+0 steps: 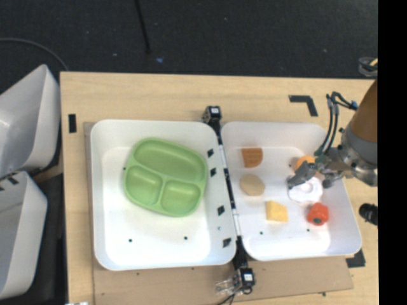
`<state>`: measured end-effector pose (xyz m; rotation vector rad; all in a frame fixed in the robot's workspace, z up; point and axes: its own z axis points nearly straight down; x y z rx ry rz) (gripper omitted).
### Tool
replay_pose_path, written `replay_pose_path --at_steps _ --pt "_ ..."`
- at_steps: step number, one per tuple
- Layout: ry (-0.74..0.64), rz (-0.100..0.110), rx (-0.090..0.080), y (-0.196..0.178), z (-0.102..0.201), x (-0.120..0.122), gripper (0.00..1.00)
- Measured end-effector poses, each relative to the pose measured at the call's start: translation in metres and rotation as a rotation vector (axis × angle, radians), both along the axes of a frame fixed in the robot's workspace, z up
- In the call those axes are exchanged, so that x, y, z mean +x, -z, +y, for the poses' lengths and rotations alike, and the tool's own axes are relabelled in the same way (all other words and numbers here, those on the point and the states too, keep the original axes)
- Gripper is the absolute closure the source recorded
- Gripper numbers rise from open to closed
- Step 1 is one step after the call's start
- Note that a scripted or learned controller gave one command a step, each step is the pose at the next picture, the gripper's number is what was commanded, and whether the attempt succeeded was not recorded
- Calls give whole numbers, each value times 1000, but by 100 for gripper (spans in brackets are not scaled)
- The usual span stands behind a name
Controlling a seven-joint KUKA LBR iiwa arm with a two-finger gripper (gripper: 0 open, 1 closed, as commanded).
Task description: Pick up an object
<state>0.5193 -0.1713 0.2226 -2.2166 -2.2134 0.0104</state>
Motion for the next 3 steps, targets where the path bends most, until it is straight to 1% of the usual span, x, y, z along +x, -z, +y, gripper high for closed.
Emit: replay_pose_path --at_steps 1,2,3 --pt "-3 -12 -3 -6 0 3 0" --pt "-1 -7 -2 56 -5 -1 0" --pt "2 -14 -4 117 -6 0 0"
